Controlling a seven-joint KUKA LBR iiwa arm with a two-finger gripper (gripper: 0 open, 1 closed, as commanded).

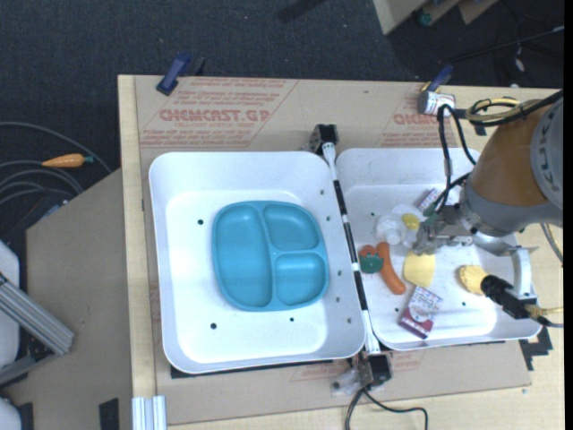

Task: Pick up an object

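My gripper (433, 236) reaches down into the right bin (466, 170) near its middle. Just below it lies a pale yellow lump (418, 268), touching or nearly touching the gripper's tip. An orange carrot-shaped piece (391, 271) lies to the left of the lump, with a small green and red item (370, 261) beside it. A yellow and white piece (470, 278) rests to the right of the lump. A maroon packet (421, 311) lies near the bin's front wall. A clear, whitish item (394, 226) with a small yellow bit (411, 219) sits left of the gripper.
The left bin (179, 186) holds a blue divided plate (269, 253) at its middle. The grey arm with its orange band (510, 164) covers the right bin's far right part. Clips (324, 136) join the bins at the centre seam.
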